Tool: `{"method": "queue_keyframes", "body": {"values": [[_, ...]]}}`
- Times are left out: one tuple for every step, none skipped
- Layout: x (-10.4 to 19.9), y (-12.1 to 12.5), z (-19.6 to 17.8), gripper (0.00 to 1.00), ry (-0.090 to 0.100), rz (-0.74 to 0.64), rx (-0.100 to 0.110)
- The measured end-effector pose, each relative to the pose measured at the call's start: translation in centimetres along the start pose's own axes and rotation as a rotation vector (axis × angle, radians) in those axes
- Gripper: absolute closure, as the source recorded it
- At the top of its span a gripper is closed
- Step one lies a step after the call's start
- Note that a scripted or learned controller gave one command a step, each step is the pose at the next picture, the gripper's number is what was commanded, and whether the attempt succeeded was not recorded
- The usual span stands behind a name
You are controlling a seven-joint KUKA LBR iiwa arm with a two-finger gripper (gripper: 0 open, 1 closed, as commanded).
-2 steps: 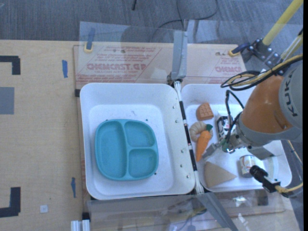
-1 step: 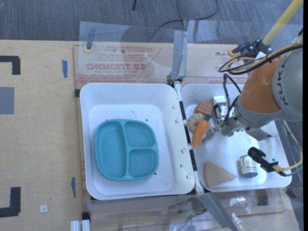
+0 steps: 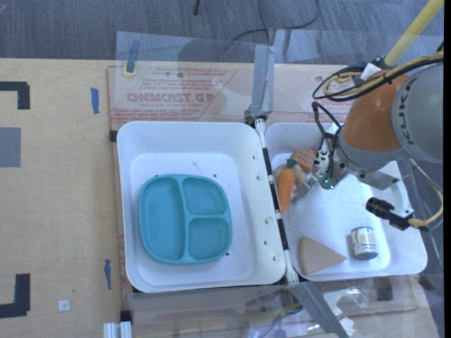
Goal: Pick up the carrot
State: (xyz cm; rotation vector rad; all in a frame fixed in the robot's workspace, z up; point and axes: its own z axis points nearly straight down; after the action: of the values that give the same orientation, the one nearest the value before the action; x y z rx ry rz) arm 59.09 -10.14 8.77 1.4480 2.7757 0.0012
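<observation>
The carrot (image 3: 285, 186) is orange with a green top and lies in the right bin (image 3: 394, 263), close against its left wall. My gripper (image 3: 310, 183) hangs low over that bin just to the right of the carrot, at about its height and very close to it. The grey arm with its orange band (image 3: 370, 125) reaches in from the right and hides part of the bin behind it. Nothing shows the carrot lifted off the bin floor.
A brown ridged piece (image 3: 304, 158) lies just behind the carrot. A small can (image 3: 363, 243) and a tan wedge (image 3: 317, 254) sit near the right bin's front. A black part with a cable (image 3: 384, 210) hangs right of the gripper. The left bin (image 3: 134, 146) holds a teal divided plate (image 3: 185, 218).
</observation>
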Motion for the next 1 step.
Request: {"method": "queue_keyframes", "body": {"values": [[-0.38,0.11,-0.97,1.0,-0.008,0.003,-0.006]]}}
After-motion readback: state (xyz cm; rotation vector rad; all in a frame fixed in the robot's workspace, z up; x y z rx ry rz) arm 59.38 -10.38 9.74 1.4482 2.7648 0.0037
